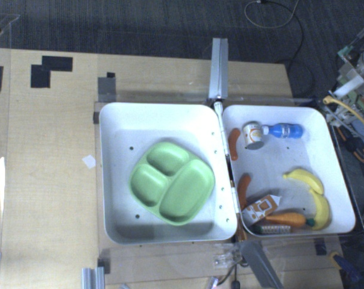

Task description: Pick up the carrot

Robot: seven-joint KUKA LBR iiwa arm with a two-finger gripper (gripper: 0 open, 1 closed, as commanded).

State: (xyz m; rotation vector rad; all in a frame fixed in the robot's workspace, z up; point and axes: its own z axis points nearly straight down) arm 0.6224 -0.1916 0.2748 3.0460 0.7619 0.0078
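The carrot [285, 219] is orange and lies flat along the front wall of the right bin [335, 155], its green stub end pointing right toward a banana. A small brown and white carton [260, 208] touches its left end. A dark flat item [277, 228] lies just in front of the carrot against the bin wall.
Two yellow bananas [312, 196] lie right of the carrot. Two reddish sausages [234, 144] [244, 188] lie along the right bin's left wall. A tin can [252, 135] and a blue bottle [286, 130] sit at the back. The left bin [112, 161] holds a green divided plate [173, 182].
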